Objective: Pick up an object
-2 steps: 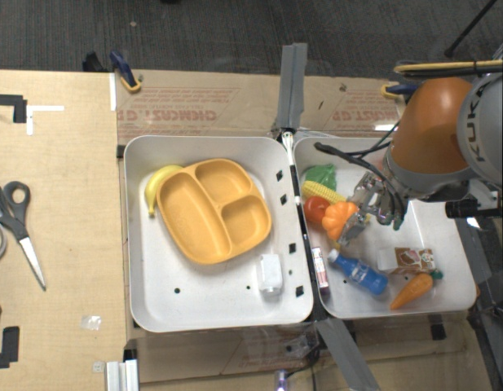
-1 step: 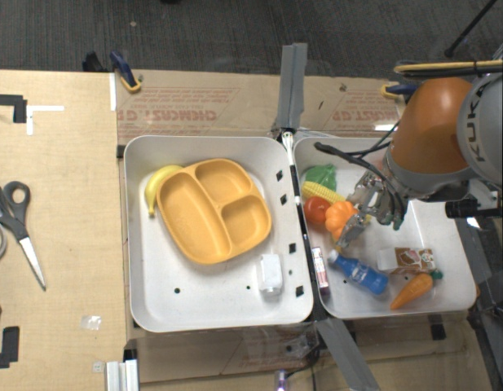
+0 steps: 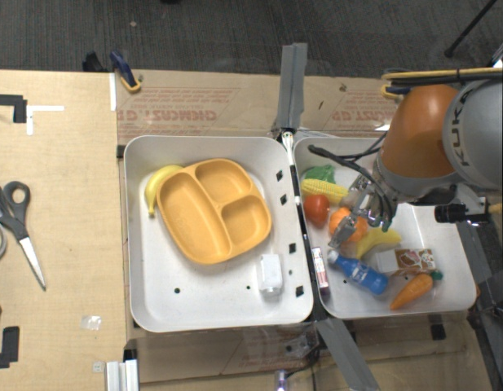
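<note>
nearest the front edge of my right bin (image 3: pixel 459 300) lies a toy carrot (image 3: pixel 412 290), and just left of it a blue bottle (image 3: pixel 361 274) lying on its side, with a small brown-and-white packet (image 3: pixel 412 260) a little beyond the carrot. my pincer (image 3: pixel 349 225) hangs over the left part of this bin, tilted down toward the pile of toy food; from this angle i cannot tell how it is set, nor whether anything sits inside it. right under and around it is an orange piece (image 3: pixel 343 218), with a yellow piece (image 3: pixel 380 241) just to its right and a red tomato (image 3: pixel 315 208) just to its left. farther back lie a corn cob (image 3: pixel 324 189) and, beyond that, something green (image 3: pixel 319 173). in the left bin (image 3: pixel 145 300) a small white block (image 3: pixel 270 272) sits near the front right, an orange divided plate (image 3: pixel 214 208) fills the middle, and a banana (image 3: pixel 156 186) curls against the plate's far left rim. off on the bench to the far left rest scissors (image 3: pixel 21 228).
</note>
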